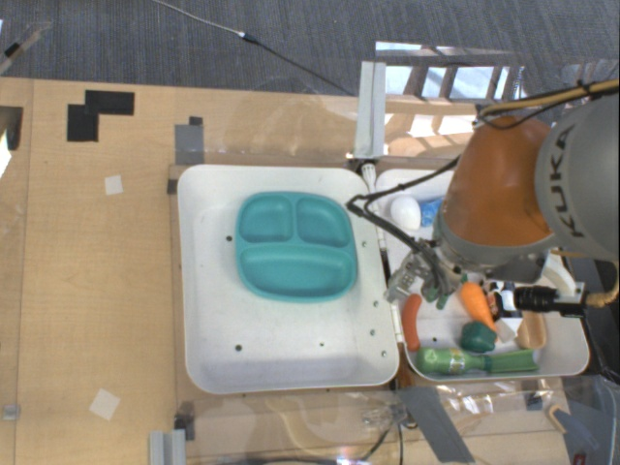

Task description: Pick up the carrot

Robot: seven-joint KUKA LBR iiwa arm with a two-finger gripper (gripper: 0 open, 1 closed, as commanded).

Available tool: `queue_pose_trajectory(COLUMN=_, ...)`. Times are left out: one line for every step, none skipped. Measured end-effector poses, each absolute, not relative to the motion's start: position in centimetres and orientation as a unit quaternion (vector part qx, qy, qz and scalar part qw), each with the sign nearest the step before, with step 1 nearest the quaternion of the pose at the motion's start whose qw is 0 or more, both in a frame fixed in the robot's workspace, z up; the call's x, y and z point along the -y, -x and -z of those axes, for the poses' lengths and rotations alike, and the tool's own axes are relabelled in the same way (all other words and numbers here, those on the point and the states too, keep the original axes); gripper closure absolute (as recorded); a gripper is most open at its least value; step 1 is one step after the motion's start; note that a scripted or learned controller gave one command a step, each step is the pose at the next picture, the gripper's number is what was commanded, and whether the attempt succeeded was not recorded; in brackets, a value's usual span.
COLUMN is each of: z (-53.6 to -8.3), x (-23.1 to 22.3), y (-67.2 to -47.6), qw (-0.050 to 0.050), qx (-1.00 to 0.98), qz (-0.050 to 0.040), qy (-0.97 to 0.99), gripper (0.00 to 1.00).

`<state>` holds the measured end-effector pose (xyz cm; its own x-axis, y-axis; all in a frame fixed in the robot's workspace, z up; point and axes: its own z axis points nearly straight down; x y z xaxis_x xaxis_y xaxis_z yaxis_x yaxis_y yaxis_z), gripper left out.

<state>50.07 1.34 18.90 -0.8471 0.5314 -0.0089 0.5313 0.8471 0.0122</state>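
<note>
The carrot (475,302), orange with a dark green leafy end (477,337), lies in the right bin (573,356) towards its front. My gripper (422,283) hangs low over that bin's left part, just left of the carrot's orange tip and above a red sausage-shaped piece (412,321). The carrot rests on the bin floor, beside the gripper. The arm's grey and orange wrist (499,197) hides much of the bin behind it.
A teal divided plate (295,245) sits in the left bin (213,356). In the right bin a green cucumber (475,360) lies along the front wall, a tan piece (531,332) sits right of the carrot, and a white egg (404,211) is at the back left.
</note>
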Motion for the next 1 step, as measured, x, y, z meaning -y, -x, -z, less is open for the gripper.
queue_pose_trajectory(z=-25.22, x=1.46, y=-54.71, qw=0.006, qx=-0.983, qz=-0.0012, qy=-0.185, gripper=1.00)
